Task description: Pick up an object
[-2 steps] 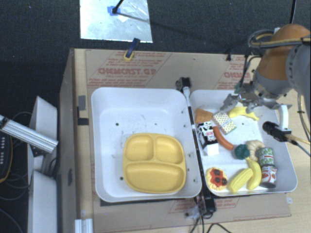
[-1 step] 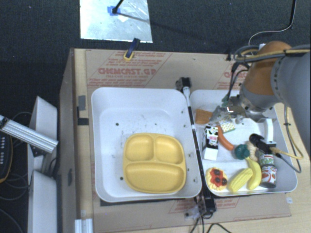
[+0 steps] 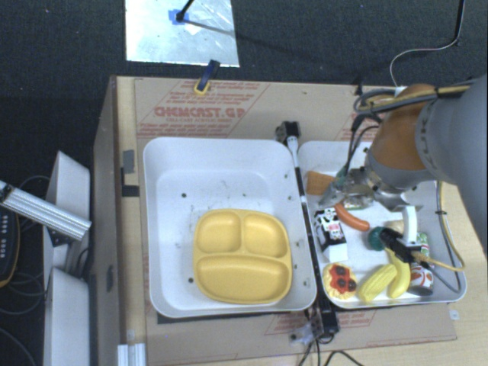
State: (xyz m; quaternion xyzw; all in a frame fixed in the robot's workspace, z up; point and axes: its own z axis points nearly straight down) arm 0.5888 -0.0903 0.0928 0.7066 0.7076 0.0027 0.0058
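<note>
The arm enters from the right of the frame, its gripper (image 3: 345,191) low over the upper left part of the right bin (image 3: 457,292) — whether it is open or holding anything cannot be told. Just below it lies a sausage (image 3: 352,217), with a black-and-white carton (image 3: 329,228) to its left. Lower right: a banana (image 3: 399,277), corn (image 3: 377,282), a pizza slice (image 3: 339,279). The left bin (image 3: 164,166) holds a yellow plate (image 3: 242,255).
</note>
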